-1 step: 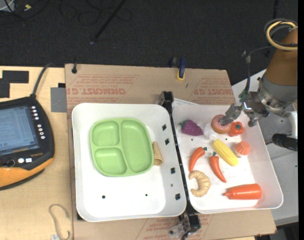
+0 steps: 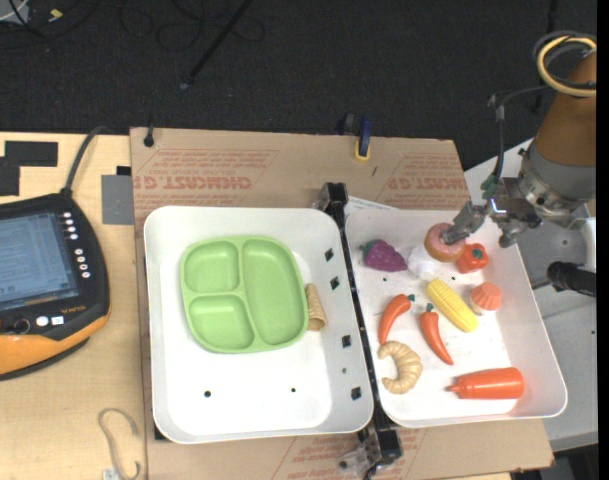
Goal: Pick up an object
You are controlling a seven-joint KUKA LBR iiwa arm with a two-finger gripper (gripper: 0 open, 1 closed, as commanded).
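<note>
Pink donut [image 2: 446,242] sits at the right bin's [image 2: 544,368] far edge, directly under our jaws [image 2: 482,220], beside a small tomato [image 2: 472,258]; whether they grip it, we cannot tell.

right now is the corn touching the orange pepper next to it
Touching. The camera view shows the corn lying with its lower left side against the top of the orange pepper, with no white bin floor between them there.
</note>
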